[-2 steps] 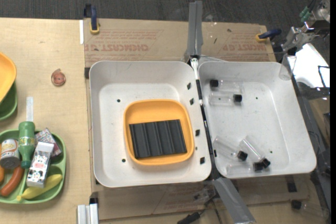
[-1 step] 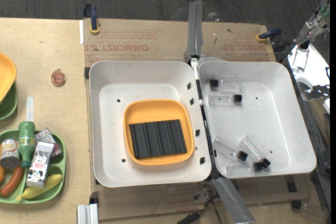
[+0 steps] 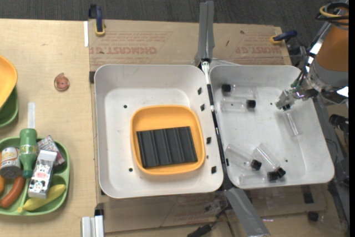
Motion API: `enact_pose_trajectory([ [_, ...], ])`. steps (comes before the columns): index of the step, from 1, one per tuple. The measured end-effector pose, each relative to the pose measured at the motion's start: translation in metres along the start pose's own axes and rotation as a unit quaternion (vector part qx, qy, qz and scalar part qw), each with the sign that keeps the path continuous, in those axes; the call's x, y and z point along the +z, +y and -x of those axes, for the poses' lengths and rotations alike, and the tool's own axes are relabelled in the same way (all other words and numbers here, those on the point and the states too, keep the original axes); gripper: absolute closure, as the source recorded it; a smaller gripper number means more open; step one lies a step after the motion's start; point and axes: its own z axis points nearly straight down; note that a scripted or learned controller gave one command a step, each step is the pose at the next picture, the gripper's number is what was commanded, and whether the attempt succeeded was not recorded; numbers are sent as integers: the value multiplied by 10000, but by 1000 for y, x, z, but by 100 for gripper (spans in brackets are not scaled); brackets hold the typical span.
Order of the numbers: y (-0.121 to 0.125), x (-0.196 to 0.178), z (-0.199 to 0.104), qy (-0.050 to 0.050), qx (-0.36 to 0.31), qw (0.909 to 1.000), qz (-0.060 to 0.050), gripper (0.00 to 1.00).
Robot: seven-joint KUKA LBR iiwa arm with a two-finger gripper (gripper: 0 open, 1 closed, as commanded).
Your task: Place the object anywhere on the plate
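From above, the desk [image 3: 50,53] carries two shallow white bins side by side. The left bin [image 3: 111,119] holds an orange plate [image 3: 166,115] near its middle, and on that plate lies a dark ribbed rectangular pad [image 3: 167,146].

The right bin [image 3: 310,169] holds several clear plastic vials with black caps. One vial [image 3: 239,102] lies at the far left of this bin, with a small black cap [image 3: 226,87] just beyond it. Another clear vial [image 3: 290,122] lies toward the right side, just near of the end effector. Two more vials [image 3: 252,156] lie close together in the near part, and a black-capped one [image 3: 276,174] sits at the near edge.

The arm, with its orange band [image 3: 335,47], comes in from the right, and the end effector [image 3: 287,100] hangs low over the far right part of the right bin. Whether it is released or clenched cannot be told, and nothing can be seen in it.

On the left of the desk a green tray [image 3: 58,194] holds toy food and a green bottle [image 3: 28,150].
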Motion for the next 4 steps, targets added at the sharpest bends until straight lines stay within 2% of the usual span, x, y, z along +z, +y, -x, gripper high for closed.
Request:
enact_pose_trajectory([
  [1,32,-130,-4,-4,-878,9961,1,100],
  [2,49,-183,12,-21,-2146,9767,16,100],
  [3,41,-269,10,-21,-3316,9434,16,100],
  [4,-28,-142,-28,-2,-2910,9567,6,100],
])
